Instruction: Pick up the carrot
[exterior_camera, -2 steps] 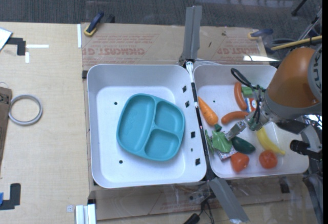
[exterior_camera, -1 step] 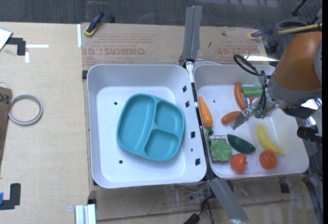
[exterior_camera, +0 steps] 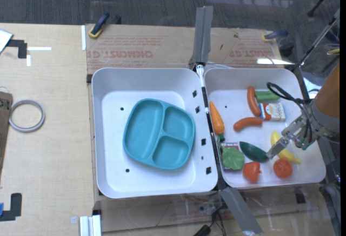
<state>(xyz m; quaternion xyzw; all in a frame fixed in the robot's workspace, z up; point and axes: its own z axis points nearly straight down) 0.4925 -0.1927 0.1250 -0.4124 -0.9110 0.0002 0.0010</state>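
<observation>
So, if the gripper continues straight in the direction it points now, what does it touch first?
Probably the dark green vegetable: the gripper points left and slightly down toward it. Height is unclear, so it may pass above.

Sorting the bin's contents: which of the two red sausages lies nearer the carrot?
The curved red sausage lying crosswise mid-bin; the straighter red sausage sits further back. The orange carrot hugs the bin's left wall.

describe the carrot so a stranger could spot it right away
Look in the right bin, along its left wall. The carrot lies there, above the green leafy piece. It is the orange tapered one; the two sausages nearby are redder and even in width.
</observation>
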